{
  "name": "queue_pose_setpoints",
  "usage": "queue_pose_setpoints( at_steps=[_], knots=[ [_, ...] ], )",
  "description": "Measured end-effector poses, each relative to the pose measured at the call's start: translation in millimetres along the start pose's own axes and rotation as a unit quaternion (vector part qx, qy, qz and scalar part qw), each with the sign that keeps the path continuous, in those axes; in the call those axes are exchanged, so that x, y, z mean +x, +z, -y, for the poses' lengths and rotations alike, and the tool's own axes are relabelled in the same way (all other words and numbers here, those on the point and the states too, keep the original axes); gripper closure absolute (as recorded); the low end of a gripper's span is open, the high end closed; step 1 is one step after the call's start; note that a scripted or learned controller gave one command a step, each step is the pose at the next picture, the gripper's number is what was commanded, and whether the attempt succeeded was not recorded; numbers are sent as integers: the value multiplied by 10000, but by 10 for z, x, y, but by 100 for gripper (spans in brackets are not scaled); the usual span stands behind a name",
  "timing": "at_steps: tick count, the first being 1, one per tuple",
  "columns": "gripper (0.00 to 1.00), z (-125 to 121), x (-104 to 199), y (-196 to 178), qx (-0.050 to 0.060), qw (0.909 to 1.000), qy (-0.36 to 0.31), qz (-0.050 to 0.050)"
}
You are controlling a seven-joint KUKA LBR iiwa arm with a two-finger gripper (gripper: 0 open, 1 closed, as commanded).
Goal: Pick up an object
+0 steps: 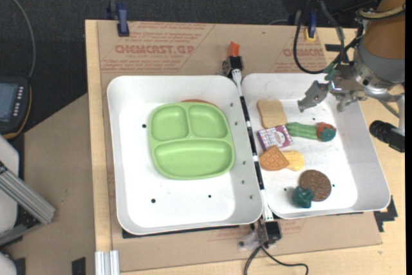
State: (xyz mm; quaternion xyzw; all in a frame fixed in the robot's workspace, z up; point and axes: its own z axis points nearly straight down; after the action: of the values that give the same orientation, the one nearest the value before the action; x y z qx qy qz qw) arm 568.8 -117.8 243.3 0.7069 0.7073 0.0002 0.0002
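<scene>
Above right bin, pincer angled leftward

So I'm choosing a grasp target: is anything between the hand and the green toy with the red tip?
Nothing visible is. The hand hangs above the right bin, and the green toy lies just below it with bare bin floor between.

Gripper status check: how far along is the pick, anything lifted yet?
Done: nothing lifted. The toast slice, purple packet, green tool, waffle and brown disc all lie in the right bin. In hand: the gripper hangs open, empty, above the bin's far side. Left: descend, close, lift.
</scene>
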Motion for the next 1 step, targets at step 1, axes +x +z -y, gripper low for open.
queue_pose_setpoints(
  at_steps=[1],
  knots=[
    [0,-27,-680,775,36,10000,29,-2]
  ],
)
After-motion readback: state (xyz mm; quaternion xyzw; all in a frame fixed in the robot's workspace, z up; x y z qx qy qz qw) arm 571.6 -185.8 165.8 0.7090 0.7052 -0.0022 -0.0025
